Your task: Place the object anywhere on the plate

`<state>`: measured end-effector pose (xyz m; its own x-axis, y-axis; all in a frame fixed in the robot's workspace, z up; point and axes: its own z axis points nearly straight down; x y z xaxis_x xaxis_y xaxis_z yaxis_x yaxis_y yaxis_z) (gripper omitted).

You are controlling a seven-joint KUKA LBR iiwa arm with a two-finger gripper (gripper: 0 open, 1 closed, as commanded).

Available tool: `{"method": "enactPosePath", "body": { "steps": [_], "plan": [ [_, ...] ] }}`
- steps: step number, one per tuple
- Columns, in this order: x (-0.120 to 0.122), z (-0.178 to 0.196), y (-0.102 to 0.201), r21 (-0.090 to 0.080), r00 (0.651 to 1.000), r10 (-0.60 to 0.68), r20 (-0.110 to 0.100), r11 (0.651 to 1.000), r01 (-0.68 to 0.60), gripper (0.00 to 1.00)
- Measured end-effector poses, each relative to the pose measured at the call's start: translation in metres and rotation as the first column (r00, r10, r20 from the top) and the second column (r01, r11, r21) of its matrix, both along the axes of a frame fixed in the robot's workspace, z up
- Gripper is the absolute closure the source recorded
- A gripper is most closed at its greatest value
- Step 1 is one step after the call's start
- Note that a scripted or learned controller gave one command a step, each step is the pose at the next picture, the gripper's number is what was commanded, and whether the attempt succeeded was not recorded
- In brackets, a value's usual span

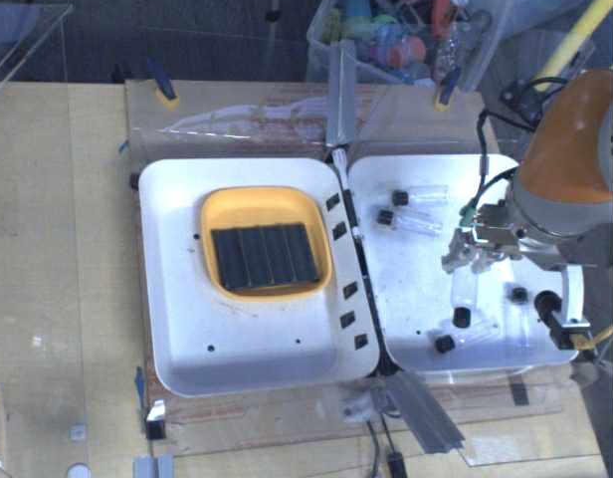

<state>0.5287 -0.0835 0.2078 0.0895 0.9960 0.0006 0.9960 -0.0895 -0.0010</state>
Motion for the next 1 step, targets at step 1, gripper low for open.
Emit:
{"method": "enactPosePath", "body": {
  "steps": [1],
  "plan": [
    [0.0,0.0,0.0,0.0,1.0,0.0,0.0,1.0,0.0,0.0]
  ]
}}
